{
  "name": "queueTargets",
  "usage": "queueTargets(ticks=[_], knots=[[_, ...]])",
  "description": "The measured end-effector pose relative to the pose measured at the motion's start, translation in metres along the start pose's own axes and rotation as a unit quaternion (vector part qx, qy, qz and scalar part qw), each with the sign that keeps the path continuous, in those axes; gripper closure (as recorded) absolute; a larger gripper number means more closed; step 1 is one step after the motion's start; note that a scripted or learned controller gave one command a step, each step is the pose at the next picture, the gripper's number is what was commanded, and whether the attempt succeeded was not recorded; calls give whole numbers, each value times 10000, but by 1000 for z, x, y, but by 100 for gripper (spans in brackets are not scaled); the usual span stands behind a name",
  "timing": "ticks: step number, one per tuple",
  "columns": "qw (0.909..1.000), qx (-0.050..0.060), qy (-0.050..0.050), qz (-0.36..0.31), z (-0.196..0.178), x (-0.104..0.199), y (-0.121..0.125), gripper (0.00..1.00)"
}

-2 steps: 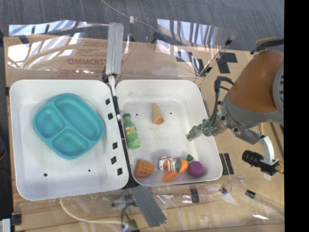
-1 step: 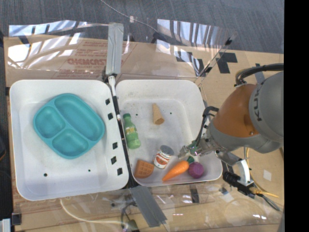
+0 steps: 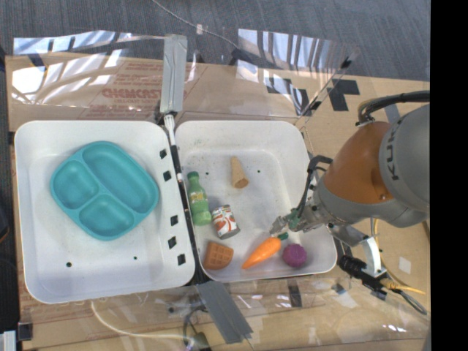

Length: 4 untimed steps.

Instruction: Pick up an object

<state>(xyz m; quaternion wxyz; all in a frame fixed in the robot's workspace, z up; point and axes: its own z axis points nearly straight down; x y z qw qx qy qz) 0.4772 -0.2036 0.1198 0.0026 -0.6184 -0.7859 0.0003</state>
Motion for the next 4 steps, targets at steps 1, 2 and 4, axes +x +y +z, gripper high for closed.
queueTargets(ticks=[1,2,4], knots=[[9985,-7,-7,546,-15,-43,156,100],[9985,2,-7,547,-15,-43,155,0],[9988,32,6,490,23,1,179,100]])
